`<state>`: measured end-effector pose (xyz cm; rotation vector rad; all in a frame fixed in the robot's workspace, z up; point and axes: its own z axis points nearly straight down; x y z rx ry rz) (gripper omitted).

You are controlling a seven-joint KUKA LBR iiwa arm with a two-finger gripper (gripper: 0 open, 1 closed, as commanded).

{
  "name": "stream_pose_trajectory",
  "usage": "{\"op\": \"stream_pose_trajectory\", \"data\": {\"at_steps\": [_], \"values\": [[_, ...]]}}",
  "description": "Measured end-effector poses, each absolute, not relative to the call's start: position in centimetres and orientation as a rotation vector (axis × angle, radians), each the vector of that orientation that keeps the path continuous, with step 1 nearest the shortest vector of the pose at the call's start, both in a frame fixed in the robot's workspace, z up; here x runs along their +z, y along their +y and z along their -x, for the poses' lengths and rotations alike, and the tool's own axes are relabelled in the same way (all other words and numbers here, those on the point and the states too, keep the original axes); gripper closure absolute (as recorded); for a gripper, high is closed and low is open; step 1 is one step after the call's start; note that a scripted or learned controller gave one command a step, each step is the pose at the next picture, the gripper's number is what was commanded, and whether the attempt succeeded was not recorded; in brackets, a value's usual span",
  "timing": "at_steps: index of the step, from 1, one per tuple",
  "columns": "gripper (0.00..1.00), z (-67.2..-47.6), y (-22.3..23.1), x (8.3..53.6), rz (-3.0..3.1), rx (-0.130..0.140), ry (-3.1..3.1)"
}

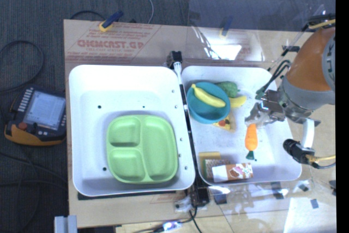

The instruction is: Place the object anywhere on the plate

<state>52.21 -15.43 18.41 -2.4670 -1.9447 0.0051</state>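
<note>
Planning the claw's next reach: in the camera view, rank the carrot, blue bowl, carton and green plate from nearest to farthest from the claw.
1. Carrot, right bin, just below the claw.
2. Blue bowl and carton: too close to call; the bowl lies left of the claw in the right bin, the carton at that bin's lower edge.
3. Green plate, left bin, plainly farthest.

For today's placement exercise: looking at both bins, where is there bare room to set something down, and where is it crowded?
Free: all three wells of the green plate, and the bare floor of the left bin above it. Crowded: the right bin, with blue bowl, banana, carrot and carton near the gripper.
</note>
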Motion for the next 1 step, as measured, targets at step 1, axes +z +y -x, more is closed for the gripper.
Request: {"op": "stream_pose_trajectory", "data": {"at_steps": [1], "values": [[1.0, -50.78, -6.08, 19.41, 2.381, 0.001, -2.047]]}}
